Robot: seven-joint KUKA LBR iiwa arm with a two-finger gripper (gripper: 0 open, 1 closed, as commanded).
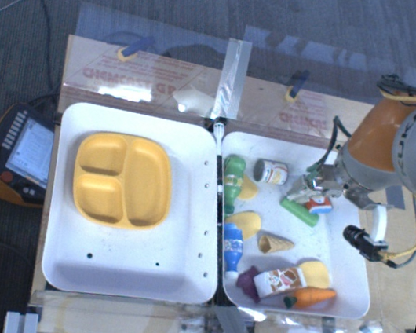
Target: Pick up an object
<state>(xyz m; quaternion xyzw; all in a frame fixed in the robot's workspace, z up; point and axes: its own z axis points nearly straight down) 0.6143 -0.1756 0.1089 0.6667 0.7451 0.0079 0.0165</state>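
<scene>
My gripper (312, 185) hangs low over the upper right part of the right bin (357, 268). It is just above a green block (297, 210) and a small red, white and blue item (321, 205). Whether it touches either one I cannot tell. To its left lies a small can (271, 172) on its side, and beyond that a green bottle (233, 171). The grey arm with the orange band (377, 136) comes in from the upper right.
Lower in the right bin lie a yellow piece (246, 222), a cone (274, 244), a blue bottle (231, 251), a purple item (249, 282), a small carton (284, 280) and a carrot (311, 298). The left bin (126, 267) holds a yellow divided plate (122, 178).
</scene>
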